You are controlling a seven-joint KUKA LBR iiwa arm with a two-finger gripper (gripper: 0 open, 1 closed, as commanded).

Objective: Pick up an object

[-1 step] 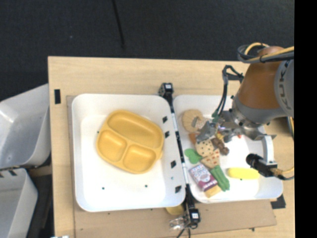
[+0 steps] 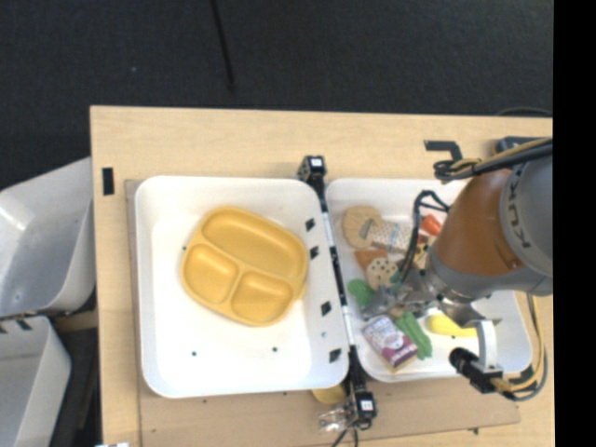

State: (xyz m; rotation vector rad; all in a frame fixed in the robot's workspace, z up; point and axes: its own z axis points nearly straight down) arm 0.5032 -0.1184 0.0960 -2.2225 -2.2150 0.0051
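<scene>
Over the right bin point(image 2: 521, 357) I have the arm point(image 2: 484, 236) lowered into the clutter, so I judge this the reach-and-grasp step, nothing lifted yet. Taking that bin as my landmark: the left bin point(image 2: 158, 361) sits beside it, carrying a yellow divided plate point(image 2: 244, 265). Inside the right bin, the pincer point(image 2: 407, 294) sits near the middle; whether it is open or gripping anything I cannot tell. The purple packet point(image 2: 391, 339) lies just below it, the green piece point(image 2: 358, 293) just left. Next I'd want a firm close, then a straight lift.
</scene>
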